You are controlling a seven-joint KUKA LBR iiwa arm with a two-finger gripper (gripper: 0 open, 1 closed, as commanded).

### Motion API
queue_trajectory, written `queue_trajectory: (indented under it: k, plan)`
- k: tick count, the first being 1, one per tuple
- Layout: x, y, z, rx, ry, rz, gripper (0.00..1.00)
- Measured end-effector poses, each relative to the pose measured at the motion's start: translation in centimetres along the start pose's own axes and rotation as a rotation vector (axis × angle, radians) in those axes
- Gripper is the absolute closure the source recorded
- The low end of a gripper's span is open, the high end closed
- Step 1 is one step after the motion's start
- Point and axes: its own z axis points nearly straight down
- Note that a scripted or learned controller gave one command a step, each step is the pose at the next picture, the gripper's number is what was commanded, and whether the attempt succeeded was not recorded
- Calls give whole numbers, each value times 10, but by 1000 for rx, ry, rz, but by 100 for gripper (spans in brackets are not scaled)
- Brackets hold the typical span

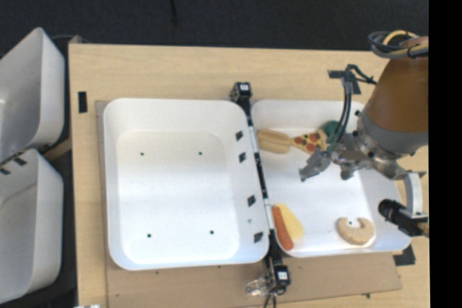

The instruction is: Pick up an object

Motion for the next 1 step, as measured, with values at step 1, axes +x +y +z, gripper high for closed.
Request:
queue_trajectory:
  k: [1]
  plan:
    - [5, -19, 76, 8, 2, 3, 0]
